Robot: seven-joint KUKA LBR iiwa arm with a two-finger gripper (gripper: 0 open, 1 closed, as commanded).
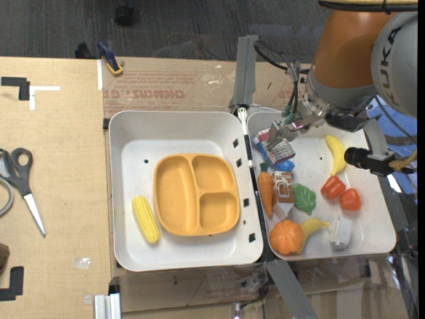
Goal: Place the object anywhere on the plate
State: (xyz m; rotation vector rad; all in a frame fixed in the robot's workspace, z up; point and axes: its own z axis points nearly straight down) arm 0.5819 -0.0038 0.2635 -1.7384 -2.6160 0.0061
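The orange plate [196, 195], with three compartments, lies in the left bin [126, 145], and a yellow corn cob [145, 219] rests beside it on its left. My gripper [287, 130] hangs over the back left part of the right bin [378, 241]. Directly under it is a small blue, red and white packet [279, 150]; whether the gripper grips the packet I cannot tell. Further forward in the right bin lie a carrot [265, 191], a brown packet [283, 190], a green pepper [304, 198], an orange pumpkin [287, 236], a banana [335, 153] and two red tomatoes [333, 187].
A white item [341, 232] and a small yellow piece [313, 226] lie at the right bin's front. Scissors [23, 185] rest on the wooden bench at far left. A black fitting [365, 158] juts over the right bin's right side. The bins' shared wall [251, 178] separates packet and plate.
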